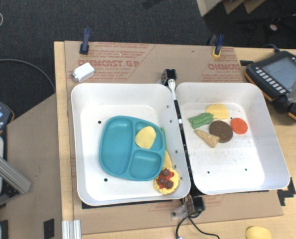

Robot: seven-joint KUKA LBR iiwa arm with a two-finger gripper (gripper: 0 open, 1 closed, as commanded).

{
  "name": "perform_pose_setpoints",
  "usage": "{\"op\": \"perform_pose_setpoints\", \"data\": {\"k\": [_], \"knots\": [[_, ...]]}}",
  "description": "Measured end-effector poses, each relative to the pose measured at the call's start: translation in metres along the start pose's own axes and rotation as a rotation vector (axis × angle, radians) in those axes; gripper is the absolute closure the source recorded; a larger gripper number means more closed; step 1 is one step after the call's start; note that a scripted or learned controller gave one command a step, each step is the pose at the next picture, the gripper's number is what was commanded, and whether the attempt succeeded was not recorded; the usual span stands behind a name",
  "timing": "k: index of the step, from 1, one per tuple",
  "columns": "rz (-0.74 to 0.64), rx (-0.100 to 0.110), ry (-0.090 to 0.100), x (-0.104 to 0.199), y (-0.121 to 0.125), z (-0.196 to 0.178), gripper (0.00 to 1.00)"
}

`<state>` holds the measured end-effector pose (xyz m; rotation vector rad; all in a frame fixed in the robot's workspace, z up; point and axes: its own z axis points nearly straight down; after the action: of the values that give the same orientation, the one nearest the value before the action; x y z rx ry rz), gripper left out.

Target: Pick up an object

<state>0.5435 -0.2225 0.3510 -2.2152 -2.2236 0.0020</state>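
From above, two white bins sit side by side on the bench. The left bin (83, 133) carries a blue divided tray (123, 151) at its centre, with a pale yellow piece (146, 137) lying in the tray's compartment at two o'clock. Just off the tray's corner at five o'clock a small pizza slice (166, 179) with red toppings rests on the bin floor, touching or nearly touching the tray's edge. The right bin (252, 168) holds a tight cluster toward its eleven o'clock area: a green piece (201, 119), a yellow piece (218, 110) at its one o'clock, a brown disc (221, 130) below that, an orange-red disc (239, 126) just beside the brown one at three o'clock, and a tan cone (207, 137) at the brown disc's eight o'clock. These toys touch or crowd one another. Of the gripper I cannot tell the opening, nor whether it has hold of anything. Nothing appears lifted yet, so the pick is probably still to come. To do it well, I would aim for a piece with free sides: the orange-red disc on the cluster's outer edge, or the yellow piece in the tray, descending straight so the fingers straddle one thing and do not nudge neighbours.
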Motion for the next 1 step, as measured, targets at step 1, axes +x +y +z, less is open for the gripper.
{"op": "perform_pose_setpoints", "data": {"k": [1], "knots": [[-0.001,-0.004,-0.002,0.0,0.0898,0.0989,1.0]]}}
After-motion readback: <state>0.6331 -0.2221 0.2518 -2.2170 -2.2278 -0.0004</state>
